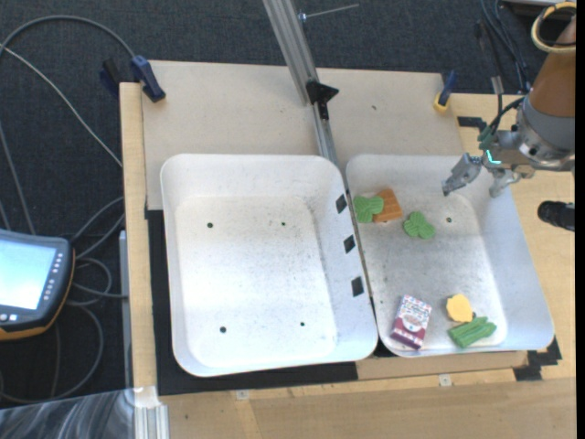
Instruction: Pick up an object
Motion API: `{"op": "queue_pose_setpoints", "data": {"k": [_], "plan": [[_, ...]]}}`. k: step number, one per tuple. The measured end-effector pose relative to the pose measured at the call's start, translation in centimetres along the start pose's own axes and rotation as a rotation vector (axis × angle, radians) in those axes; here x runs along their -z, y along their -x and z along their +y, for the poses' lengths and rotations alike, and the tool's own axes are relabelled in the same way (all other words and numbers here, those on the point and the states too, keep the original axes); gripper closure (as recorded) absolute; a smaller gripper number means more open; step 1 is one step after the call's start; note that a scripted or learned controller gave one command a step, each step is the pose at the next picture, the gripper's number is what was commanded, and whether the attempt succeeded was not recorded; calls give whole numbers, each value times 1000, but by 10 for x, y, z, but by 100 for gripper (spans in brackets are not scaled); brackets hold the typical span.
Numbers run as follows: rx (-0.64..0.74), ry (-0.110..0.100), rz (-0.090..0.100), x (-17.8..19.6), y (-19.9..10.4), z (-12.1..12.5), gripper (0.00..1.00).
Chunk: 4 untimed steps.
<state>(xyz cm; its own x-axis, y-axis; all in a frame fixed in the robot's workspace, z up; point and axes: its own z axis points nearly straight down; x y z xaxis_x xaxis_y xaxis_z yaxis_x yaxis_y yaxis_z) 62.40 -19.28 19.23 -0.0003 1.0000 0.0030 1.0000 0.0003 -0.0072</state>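
My gripper (478, 179) hangs over the far right part of the right bin (512, 245), its two grey fingers spread apart and open with nothing between them. In that bin lie a green piece (367, 208) against an orange block (388, 205) near the far left. A second green piece (420, 226) sits just right of them, left of and below the gripper. Along the near edge sit a small pink-and-white packet (412, 321), a yellow piece (459, 308) and a green ridged piece (472, 331).
The left bin (183, 190) lies beside the right one, with black clips (348, 243) along the shared edge. A slanted metal rail (297, 53) runs down from the far side to the bins' divide. A blue clamp (146, 76) sits at the bench's far left.
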Motion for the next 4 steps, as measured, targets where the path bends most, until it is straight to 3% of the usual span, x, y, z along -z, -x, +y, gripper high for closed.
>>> {"op": "queue_pose_setpoints", "data": {"k": [1,3,4], "plan": [[2,5,-2,3,0,1,0],[0,3,-1,-102,9,0,0],[1,9,-3,-87,9,2,100]]}}
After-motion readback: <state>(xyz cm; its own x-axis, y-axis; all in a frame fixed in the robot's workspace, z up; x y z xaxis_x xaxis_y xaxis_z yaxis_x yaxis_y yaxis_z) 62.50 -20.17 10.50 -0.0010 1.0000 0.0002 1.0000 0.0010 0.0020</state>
